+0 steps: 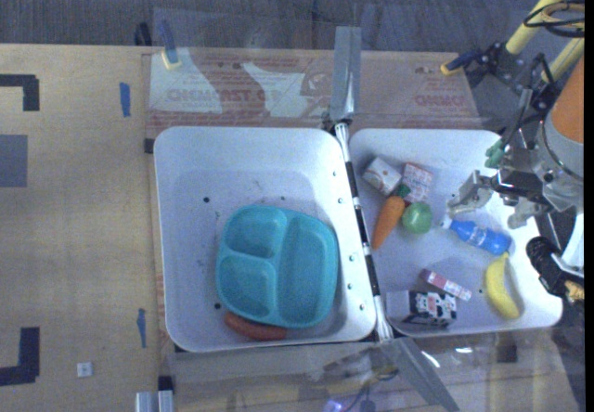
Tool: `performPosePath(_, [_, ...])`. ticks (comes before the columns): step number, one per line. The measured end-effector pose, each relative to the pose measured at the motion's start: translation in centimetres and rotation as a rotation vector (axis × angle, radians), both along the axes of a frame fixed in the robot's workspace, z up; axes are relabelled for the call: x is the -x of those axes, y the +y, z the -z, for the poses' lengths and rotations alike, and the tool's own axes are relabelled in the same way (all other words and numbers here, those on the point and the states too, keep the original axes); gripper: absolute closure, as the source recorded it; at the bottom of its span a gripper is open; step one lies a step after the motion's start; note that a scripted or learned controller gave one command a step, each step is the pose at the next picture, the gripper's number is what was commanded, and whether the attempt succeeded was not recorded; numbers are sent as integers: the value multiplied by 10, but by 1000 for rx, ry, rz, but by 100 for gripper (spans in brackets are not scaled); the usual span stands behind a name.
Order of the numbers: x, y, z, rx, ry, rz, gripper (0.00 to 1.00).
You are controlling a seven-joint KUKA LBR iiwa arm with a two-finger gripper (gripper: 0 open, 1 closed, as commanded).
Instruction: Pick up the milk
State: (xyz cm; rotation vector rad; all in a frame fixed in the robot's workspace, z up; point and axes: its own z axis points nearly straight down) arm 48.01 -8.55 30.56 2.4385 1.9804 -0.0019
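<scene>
Lying near the front edge of the right bin (483, 143), one black-and-white milk carton (432, 306) runs its long axis left-right; its print is unreadable. One pincer (490, 199) hangs above one blue bottle (477, 236), fingers spread, pinching nothing. One banana (502, 289), one carrot (387, 221).

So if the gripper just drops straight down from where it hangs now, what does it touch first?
Likely the bare floor of the right bin, just above the blue bottle. The gripper sits above the bottle's cap end, though depth is hard to judge.
</scene>
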Motion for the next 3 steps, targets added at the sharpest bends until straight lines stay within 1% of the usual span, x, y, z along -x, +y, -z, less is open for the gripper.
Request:
performPosePath(1, [0, 52, 121, -1, 1, -91, 0])
performPosePath(2, [-64, 17, 121, 0, -1, 61, 0])
performPosePath(3, [-1, -16, 218, -2, -7, 116, 0])
